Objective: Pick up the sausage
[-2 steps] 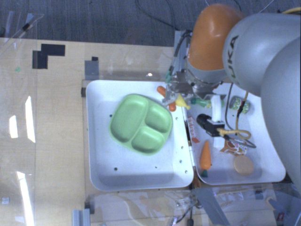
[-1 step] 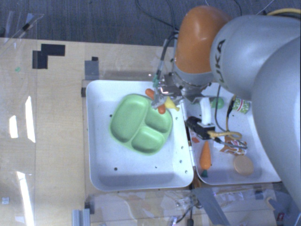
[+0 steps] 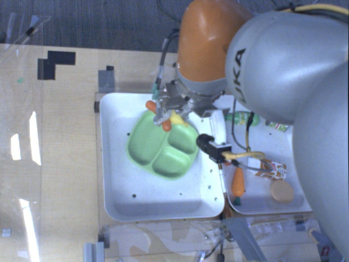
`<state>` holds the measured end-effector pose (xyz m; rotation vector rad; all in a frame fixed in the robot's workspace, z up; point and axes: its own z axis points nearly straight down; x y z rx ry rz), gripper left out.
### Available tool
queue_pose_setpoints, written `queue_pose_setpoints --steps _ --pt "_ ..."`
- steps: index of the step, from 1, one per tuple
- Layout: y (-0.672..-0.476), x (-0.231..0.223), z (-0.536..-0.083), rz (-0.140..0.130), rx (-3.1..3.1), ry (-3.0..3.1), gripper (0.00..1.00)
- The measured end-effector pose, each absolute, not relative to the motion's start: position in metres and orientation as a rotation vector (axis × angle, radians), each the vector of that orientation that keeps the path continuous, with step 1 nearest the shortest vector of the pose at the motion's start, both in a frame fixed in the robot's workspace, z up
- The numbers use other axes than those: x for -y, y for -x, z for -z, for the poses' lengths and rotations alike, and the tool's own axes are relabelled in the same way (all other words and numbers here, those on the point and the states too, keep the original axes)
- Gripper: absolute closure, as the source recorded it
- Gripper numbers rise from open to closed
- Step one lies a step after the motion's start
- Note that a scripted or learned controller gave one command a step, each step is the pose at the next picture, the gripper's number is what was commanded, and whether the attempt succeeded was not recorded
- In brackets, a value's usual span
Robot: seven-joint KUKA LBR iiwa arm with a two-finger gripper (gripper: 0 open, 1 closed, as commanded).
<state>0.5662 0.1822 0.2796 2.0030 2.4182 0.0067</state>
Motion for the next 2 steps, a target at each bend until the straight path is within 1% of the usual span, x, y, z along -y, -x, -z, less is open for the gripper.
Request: queue_pose_setpoints --steps 1,2 --pt "-0.539 -0.119 -0.283 -0.002 -2.237 -2.205 1.00" --pt "-0.521 -0.098 -0.262 -0.002 -2.390 -2.038 1.00"
